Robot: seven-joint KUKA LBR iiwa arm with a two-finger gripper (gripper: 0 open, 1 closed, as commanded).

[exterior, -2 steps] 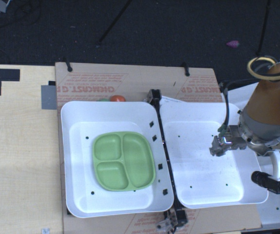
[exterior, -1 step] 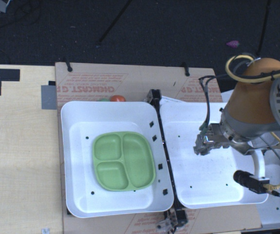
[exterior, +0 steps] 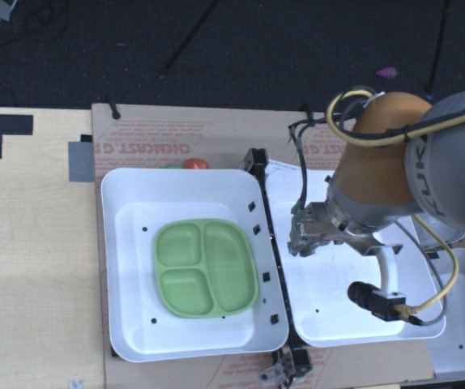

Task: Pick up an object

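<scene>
A black cylindrical fitting [exterior: 376, 300] on a yellow cable lies nearest, over the right-hand shallow white plastic bin [exterior: 330, 331]. Just beyond it, the grey metal pincer [exterior: 304, 240] hangs low over that bin's bare floor near the divider; whether it is apart or together cannot be told. The likely target, a pale green, smooth, four-compartment plastic plate [exterior: 206, 267], lies flat in the left white bin [exterior: 127, 217]. Judging by this, the reach is underway; next the arm must cross leftward. Farther off, a small red rounded object [exterior: 194, 164] sits on the brown cardboard surface [exterior: 176, 140].
</scene>
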